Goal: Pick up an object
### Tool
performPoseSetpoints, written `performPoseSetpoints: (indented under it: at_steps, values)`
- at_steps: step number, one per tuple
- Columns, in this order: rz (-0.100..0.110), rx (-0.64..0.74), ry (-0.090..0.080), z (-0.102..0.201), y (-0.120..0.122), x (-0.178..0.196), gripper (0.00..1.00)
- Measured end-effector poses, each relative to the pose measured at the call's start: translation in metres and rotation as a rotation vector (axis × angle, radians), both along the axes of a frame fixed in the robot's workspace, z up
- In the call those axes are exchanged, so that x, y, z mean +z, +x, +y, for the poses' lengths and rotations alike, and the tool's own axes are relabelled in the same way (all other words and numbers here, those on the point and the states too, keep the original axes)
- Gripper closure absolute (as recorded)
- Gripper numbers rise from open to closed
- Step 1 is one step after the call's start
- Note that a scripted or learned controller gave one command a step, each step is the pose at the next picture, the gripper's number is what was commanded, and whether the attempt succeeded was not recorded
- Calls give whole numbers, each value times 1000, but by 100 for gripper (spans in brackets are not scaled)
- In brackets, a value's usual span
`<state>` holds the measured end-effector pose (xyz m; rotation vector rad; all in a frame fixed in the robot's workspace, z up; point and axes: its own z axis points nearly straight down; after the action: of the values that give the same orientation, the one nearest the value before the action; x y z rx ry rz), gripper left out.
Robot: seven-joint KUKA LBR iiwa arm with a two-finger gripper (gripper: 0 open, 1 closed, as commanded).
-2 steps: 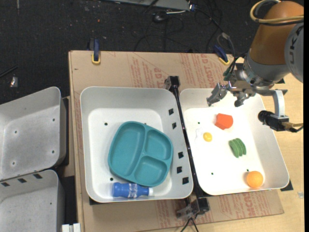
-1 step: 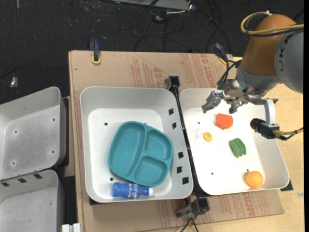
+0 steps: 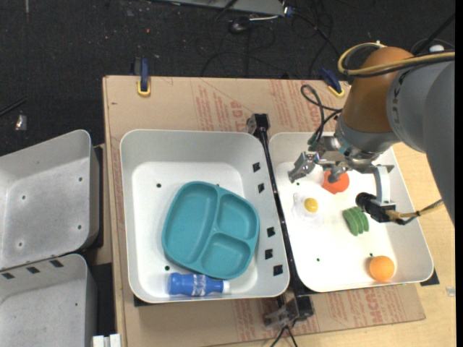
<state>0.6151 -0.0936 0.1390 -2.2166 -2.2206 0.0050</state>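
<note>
Camera view: gripper [image 3: 338, 170] is positioned over red object [image 3: 335, 182] in right bin [image 3: 416, 248]; finger state cannot be told; descent is required.

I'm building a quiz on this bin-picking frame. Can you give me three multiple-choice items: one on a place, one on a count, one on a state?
1. Where does the teal divided plate lie?
A. left bin
B. right bin
C. on the cardboard

2. How many items lie in the right bin?
A. two
B. four
C. six

3. How does the blue bottle rest?
A. upright
B. on its side
C. on the plate

Answers: 1 A, it sits in the left bin. 2 B, red, yellow, green, orange. 3 B, lying along the near wall.
</note>
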Motion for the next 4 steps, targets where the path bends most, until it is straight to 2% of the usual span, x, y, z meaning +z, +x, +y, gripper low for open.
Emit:
performPoseSetpoints:
  at_steps: [1,2,3,4]
  values:
    - [-2,-2,0,1,-1,-50,0]
    - [-6,-3,-1,1,1,-37,100]
    - [-10,-4,-1,-1,-8,19,100]
    - [-12,0,-2,-1,-7,72,100]
